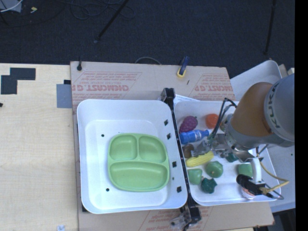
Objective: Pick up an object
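Note:
The right bin [231,198] holds several toy foods. A purple bunch of grapes [188,124] and an orange piece [211,120] lie at the back. A blue bottle [194,136] lies just in front of them. Nearer the front are a yellow banana-like piece [199,159], a green pepper [214,168], a light green piece [195,176] and a dark green broccoli [208,185]. My gripper [219,147] hangs low over the middle of this bin, just right of the blue bottle and above the yellow piece. The wrist hides its tips.
The left bin [91,124] holds a light green divided plate [138,161]. A black divider [174,143] separates the two bins. A green block [244,169] lies at the right bin's right side. The arm's grey and orange body [262,114] overhangs that bin's right half.

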You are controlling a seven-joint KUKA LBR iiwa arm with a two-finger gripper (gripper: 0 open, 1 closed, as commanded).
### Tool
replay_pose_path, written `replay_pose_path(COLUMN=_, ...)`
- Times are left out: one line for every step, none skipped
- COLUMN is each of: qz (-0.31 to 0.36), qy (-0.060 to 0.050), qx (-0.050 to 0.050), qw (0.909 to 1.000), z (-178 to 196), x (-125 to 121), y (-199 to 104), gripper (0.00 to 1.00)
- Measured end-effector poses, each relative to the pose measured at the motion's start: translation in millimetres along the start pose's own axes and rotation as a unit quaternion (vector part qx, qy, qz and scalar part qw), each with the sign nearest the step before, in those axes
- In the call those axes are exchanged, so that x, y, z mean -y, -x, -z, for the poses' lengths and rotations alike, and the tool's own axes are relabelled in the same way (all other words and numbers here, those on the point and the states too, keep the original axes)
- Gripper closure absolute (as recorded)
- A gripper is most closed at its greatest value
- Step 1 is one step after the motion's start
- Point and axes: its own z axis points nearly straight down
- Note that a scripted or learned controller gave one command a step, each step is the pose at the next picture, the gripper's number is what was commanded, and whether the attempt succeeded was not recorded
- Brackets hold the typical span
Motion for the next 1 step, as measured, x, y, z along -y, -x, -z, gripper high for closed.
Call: replay_pose_path(qz=-0.003, qy=-0.010, qx=0.002, qw=0.9999, z=3.8, x=6.9, y=3.3, gripper=1.00)
